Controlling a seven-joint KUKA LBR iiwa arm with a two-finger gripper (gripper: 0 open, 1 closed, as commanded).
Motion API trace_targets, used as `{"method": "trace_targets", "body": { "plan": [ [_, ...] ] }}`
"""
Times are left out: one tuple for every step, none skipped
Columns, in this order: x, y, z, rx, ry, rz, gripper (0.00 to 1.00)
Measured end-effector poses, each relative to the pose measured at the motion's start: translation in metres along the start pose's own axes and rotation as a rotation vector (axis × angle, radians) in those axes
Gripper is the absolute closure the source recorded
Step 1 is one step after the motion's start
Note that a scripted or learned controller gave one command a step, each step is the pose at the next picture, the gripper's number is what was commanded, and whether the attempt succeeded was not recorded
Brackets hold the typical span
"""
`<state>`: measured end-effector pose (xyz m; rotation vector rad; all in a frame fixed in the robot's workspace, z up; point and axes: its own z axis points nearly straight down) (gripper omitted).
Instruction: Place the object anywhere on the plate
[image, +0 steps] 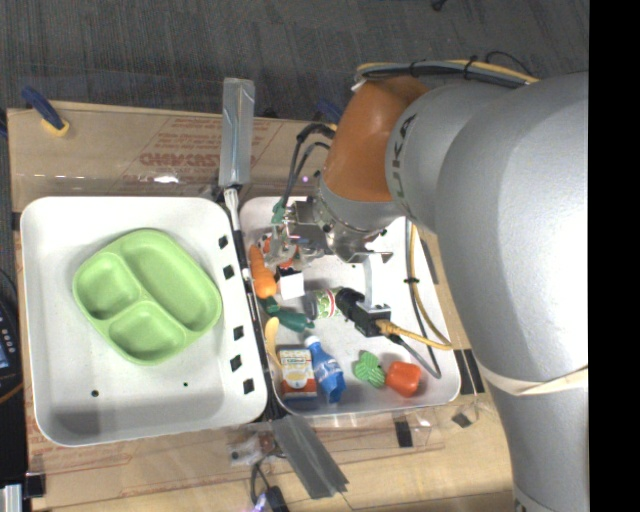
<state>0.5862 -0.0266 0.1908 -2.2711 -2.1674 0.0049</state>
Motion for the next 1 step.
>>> {"method": "trace_targets", "body": {
  "plan": [
    [0.0,0.0,-0.0001,0.0,0.0,0.0,0.0]
  ]
}}
